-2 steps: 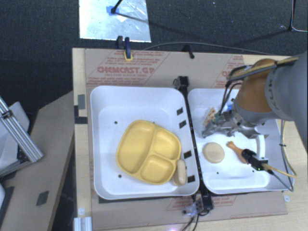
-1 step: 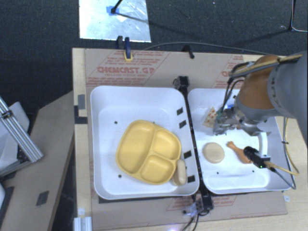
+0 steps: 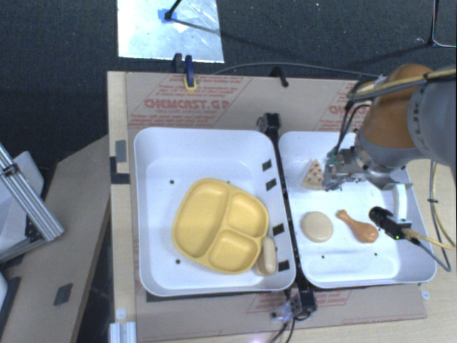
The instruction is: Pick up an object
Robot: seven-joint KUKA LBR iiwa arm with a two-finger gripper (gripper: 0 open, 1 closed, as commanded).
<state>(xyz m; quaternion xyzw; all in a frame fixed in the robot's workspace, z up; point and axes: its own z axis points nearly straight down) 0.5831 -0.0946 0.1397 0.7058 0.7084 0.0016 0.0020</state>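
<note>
Dark carpet surrounds the surface (image 3: 214, 95) and its two white bins. Nearest, at six o'clock in the right bin (image 3: 410, 259), lie a round cookie (image 3: 317, 226) and a drumstick (image 3: 358, 226); both look light, stiff and smooth, the drumstick best pinched across its thin shank. Farther, at eleven o'clock, the tool (image 3: 333, 176) hovers just beside a pizza slice (image 3: 313, 174); whether it is parted or closed I cannot tell.

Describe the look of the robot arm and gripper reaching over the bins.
The arm is a thick, rounded grey body with a glossy orange band above the wrist. Thin dark cables run along its top and down toward the wrist. The gripper is a compact grey metal assembly at the tip, with darker mechanical parts too small to make out in detail.
</note>
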